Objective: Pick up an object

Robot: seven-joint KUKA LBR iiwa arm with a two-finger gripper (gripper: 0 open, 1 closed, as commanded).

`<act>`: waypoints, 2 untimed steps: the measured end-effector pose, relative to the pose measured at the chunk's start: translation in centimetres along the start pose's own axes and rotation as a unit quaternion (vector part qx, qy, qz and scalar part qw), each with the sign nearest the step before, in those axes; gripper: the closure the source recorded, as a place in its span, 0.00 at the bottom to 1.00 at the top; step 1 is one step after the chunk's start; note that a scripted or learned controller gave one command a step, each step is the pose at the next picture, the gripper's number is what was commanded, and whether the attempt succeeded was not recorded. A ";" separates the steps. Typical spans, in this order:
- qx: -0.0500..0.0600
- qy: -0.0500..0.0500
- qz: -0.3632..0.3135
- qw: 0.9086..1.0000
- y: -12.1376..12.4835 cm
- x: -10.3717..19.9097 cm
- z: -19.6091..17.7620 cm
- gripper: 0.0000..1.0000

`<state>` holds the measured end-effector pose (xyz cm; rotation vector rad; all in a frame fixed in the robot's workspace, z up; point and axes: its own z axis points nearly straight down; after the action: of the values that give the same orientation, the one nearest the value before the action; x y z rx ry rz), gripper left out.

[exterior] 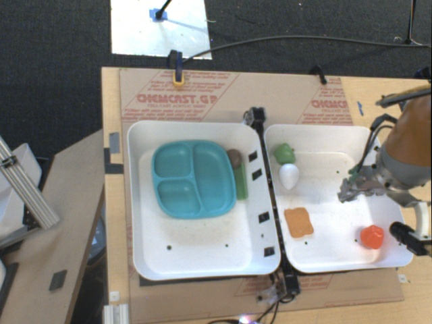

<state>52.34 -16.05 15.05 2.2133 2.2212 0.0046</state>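
Gripper [349, 189]: mine, hovering in right white bin [324, 137]; finger state indiscernible. Risk: missing round orange-red object [371, 236] nearby, grasping nothing.

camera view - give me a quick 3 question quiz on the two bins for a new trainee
1. True or false: the teal divided plate lies in the right bin.
2. Which item lies nearest the gripper? A) orange-red ball B) green bar C) brown piece
3. Fill in: the white egg-shaped item sits just below the ____ toy near the divider.

Key
1. False: it lies in the left bin.
2. A: the ball is in the right bin, toward its front right corner; B and C sit by the plate in the left bin.
3. Green. The tan toast-like piece lies further toward the front.
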 end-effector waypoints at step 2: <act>-0.001 0.000 -0.001 1.000 0.8 -0.3 -11.8 1.00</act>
<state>53.11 -16.33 26.83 2.2105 2.2217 0.0061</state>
